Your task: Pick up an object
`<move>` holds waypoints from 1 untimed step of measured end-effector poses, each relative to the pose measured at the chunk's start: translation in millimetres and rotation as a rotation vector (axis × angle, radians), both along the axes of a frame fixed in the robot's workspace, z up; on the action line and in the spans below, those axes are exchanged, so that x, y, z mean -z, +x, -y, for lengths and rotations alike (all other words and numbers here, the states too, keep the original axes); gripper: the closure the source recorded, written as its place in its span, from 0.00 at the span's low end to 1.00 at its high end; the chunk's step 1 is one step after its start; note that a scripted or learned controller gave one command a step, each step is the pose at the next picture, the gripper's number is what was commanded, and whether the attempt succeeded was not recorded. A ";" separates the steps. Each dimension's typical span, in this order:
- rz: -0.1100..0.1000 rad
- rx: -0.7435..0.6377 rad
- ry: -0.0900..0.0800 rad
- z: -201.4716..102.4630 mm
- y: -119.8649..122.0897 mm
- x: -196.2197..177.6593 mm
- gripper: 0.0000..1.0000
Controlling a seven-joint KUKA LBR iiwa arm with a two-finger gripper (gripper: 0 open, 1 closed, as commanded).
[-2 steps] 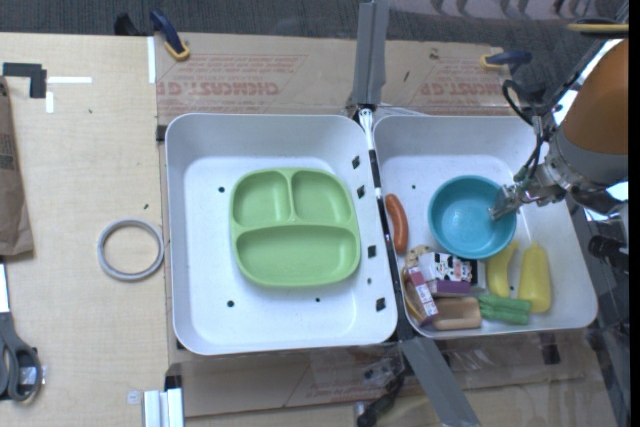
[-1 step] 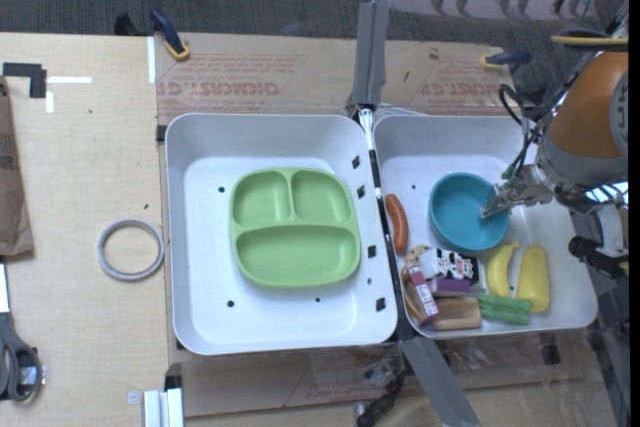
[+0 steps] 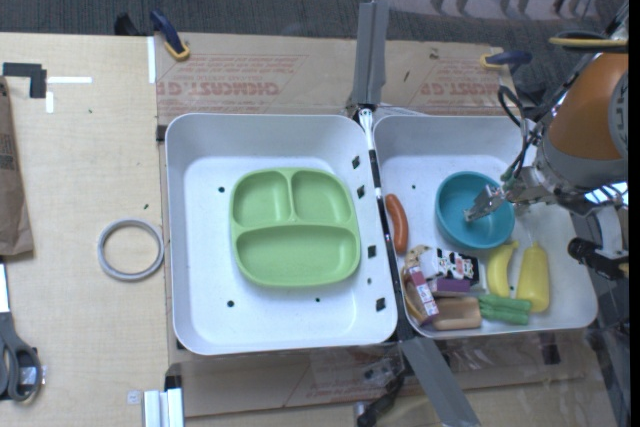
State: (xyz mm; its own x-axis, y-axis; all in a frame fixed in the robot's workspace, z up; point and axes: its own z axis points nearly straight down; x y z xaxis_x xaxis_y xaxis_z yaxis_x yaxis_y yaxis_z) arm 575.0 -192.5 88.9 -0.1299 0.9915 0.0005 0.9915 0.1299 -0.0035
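Right bin (image 3: 570,315) — contents: one teal bowl (image 3: 470,220), upper middle; one orange-red sausage (image 3: 398,221) along the left wall; two yellow pieces, a banana (image 3: 499,271) and a blunter one (image 3: 534,279), just below the bowl; a green stick (image 3: 505,310); a small printed carton (image 3: 447,265); a tan block (image 3: 458,316) at the front edge.

Left bin (image 3: 185,245) — one green divided plate (image 3: 295,227), centred.

My claw (image 3: 490,203): over the bowl's right side, tips inside the rim, prongs slightly parted, nothing seen between them.

Bench, left of the bins: one grey tape ring (image 3: 130,248).
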 end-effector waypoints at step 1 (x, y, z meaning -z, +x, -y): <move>0.000 -0.003 0.001 -0.3 1.3 -7.9 1.00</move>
